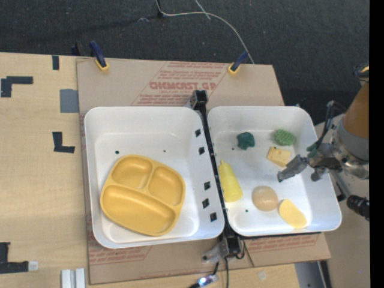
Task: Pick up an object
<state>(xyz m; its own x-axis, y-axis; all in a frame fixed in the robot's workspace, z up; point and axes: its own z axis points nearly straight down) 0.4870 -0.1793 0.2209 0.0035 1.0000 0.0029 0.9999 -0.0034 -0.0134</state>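
Meanwhile, the right bin (pixel 303 120) holds six small things: a dark green broccoli-like piece (pixel 245 140), a light green lumpy piece (pixel 284 137), a yellow cheese wedge (pixel 278 155), a beige round piece (pixel 264 198), a yellow oval piece (pixel 293 213), and a yellow bottle (pixel 228 182). The bottle lies against the divider, long axis running up the bin, narrow end toward the far side. The hand (pixel 298 166) hovers just right of the cheese wedge, fingers apart, nothing between them. The left bin (pixel 96 125) carries a yellow divided plate (pixel 143 194). Both bins rest on a cardboard sheet (pixel 180 83) clamped to the wooden surface (pixel 30 179); dark carpet (pixel 72 11) lies beyond.
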